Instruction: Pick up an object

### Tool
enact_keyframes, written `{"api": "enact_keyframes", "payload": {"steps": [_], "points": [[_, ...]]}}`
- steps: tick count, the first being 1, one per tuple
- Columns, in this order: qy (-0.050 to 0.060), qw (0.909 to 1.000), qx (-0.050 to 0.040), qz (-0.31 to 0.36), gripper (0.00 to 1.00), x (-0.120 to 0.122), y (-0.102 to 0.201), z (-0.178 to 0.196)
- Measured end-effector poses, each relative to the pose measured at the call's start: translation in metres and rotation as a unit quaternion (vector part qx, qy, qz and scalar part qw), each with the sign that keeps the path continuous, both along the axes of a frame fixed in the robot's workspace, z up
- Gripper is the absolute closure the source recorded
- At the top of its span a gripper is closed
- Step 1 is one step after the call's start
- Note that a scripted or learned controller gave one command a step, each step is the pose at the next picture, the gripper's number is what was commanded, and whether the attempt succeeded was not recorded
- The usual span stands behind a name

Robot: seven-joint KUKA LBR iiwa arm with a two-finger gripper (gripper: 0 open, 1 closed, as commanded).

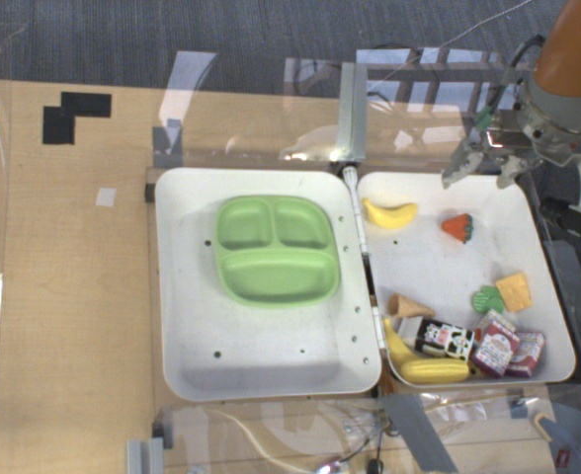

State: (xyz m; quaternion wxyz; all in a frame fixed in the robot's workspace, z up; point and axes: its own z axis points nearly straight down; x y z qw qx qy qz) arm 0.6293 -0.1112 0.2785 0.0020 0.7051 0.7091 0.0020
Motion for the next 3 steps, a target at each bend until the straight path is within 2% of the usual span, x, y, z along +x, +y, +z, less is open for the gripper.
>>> {"api": "enact_keyframes", "payload": {"steps": [1,2,3], "points": [[0.001,1.0000,-0.0006,0.007,0.00,0.016,-0.058,-0.111],[0.000,0.9965,-0.0001,0.084,0.00,0.032,-0.092,-0.191],[-0.006,0.9963,-0.0017,0.085,1.00,0.035,-0.091,-0.177]]}}
